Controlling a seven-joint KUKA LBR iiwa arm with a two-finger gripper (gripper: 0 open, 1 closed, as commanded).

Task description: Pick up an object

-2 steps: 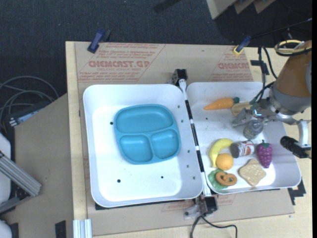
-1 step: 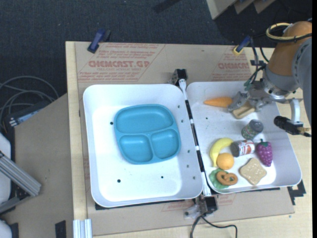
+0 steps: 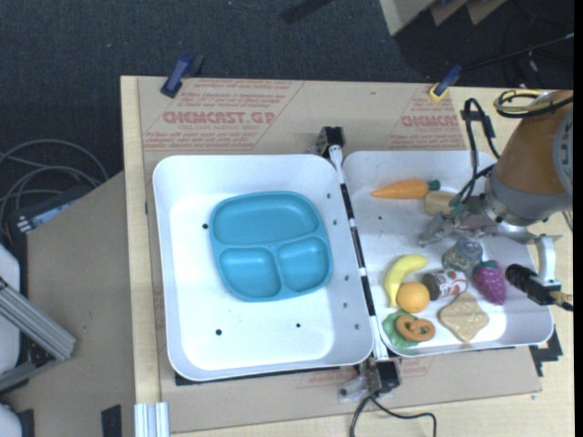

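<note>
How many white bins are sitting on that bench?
2. The shallow white plastic bin on the left holds a blue divided plate; the shallow white plastic bin on the right holds toy food.

A bulky grey arm [image 3: 537,185] carries an orange band above the wrist, with black cable [image 3: 477,144] looping at its ten o'clock side.

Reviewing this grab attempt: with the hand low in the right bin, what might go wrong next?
1. The hand sits among tightly packed toys; closing near the banana and grapes may catch two items or just nudge them.
2. The carrot lies close behind, so a sweep might knock it.
3. The arm is near the right bin wall, and may bump it.
</note>
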